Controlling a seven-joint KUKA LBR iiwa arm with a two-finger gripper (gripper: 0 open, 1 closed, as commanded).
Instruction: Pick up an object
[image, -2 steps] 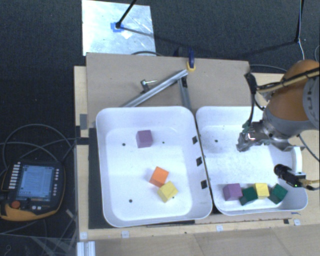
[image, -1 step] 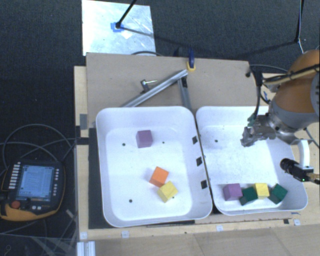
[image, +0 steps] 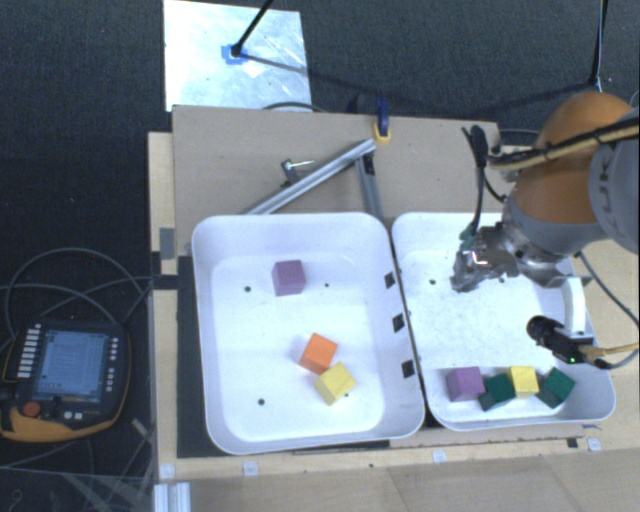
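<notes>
Worktop (image: 300, 150) carries two shallow white bins side by side: left bin (image: 215, 330) and right bin (image: 440, 240). Arm (image: 575, 190) comes in from the right, orange band above the wrist, and hangs over the upper middle of the right bin. Pincer (image: 470, 272) sits over bare bin floor with no block under it; nothing visible in it, and I can't tell how far open it is, too small and blurred from this angle. Key relation: the nearest candidates are the row along the right bin's near wall, down-frame of the pincer and well apart from it. Purple cube in the right bin (image: 464, 382) lies almost straight below in the frame; then dark green block (image: 495, 391), yellow cube in the right bin (image: 524, 379) and second green block (image: 556, 386) run off to the right. These four are touching or just beside each other and close to the wall, so finger clearance looks tight to me. The purple one at the row's open left end seems the easiest. Left bin has looser options but across the divider: lone purple cube (image: 288, 277) up top, well clear of everything; orange cube (image: 318, 352) and yellow cube (image: 335, 383) touching, both rotated. Cubes have no long axis, so only yaw matters.
</notes>
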